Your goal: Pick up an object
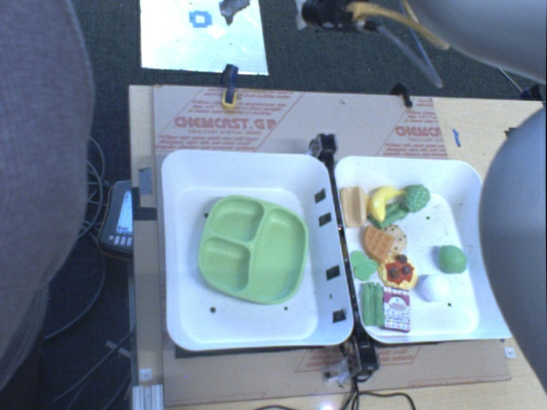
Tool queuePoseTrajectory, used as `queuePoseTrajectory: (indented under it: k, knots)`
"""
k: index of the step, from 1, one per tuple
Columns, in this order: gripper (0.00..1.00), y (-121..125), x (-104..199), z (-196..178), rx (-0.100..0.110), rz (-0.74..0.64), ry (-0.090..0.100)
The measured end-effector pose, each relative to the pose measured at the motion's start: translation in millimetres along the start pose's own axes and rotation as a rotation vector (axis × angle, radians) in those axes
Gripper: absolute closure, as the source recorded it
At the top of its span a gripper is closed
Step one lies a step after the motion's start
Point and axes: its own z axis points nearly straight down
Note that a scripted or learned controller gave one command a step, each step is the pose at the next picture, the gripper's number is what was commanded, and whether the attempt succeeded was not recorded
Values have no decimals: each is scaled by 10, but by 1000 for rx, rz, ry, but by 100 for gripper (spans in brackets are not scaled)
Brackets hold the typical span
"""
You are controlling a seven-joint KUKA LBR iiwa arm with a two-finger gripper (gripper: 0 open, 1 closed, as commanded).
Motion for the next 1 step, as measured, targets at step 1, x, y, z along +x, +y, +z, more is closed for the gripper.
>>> queuePoseTrajectory:
  k: [1]
  knots:
    - [100,2,5,-70,4,-4,-2]
